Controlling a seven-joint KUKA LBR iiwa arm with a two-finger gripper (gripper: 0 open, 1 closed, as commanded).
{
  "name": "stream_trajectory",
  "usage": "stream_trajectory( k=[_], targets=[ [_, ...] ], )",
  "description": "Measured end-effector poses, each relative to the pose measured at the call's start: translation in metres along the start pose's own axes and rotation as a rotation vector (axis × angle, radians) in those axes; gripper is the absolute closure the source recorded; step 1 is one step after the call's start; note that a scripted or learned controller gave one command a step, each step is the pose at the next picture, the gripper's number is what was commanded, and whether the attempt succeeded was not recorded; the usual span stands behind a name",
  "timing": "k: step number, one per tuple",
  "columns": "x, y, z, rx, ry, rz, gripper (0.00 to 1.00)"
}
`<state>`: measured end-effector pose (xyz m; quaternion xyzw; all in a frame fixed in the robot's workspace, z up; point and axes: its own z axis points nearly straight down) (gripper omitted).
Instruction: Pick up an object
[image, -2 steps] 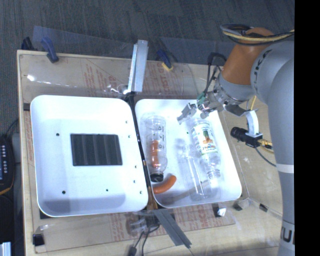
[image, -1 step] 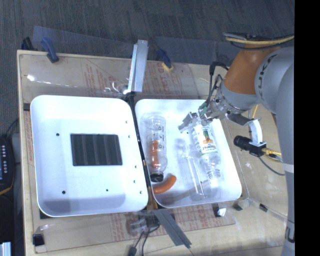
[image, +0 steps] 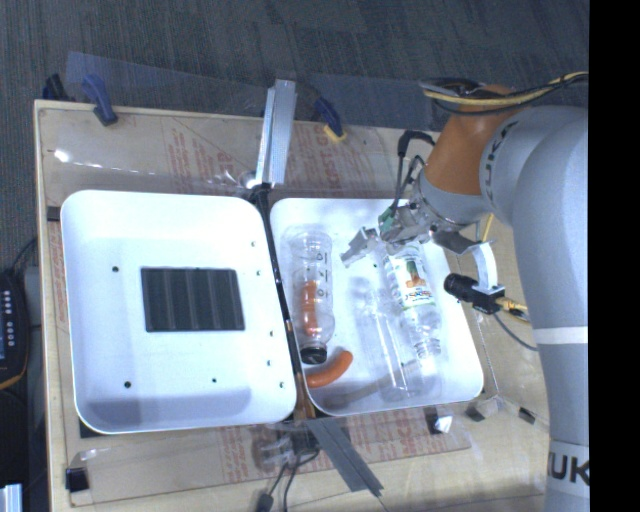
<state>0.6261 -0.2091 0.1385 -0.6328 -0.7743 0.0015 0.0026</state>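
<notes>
Arm's grey body w/ orange band fills the right side of the frame, its gripper (image: 385, 232) low over the upper part of the right bin (image: 462, 372); finger state can't be told from this angle. Labelled clear bottle (image: 412, 295) lies just below-right of it, long axis running top-to-bottom, neck end toward the gripper. Second bottle (image: 311, 290) and orange sausage-shaped piece (image: 329, 369) sit farther left.

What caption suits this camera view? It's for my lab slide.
KUKA arm's pincer poised over the right bin, above clear bottles and an orange sausage-shaped item.
</notes>
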Motion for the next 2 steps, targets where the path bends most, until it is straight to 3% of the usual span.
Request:
stream_trajectory(
  k=[1,2],
  targets=[
    [0.008,-0.011,0.046,-0.004,0.007,0.187,0.0],
    [0.002,-0.016,-0.026,-0.004,-0.001,0.149,0.0]
  ],
)
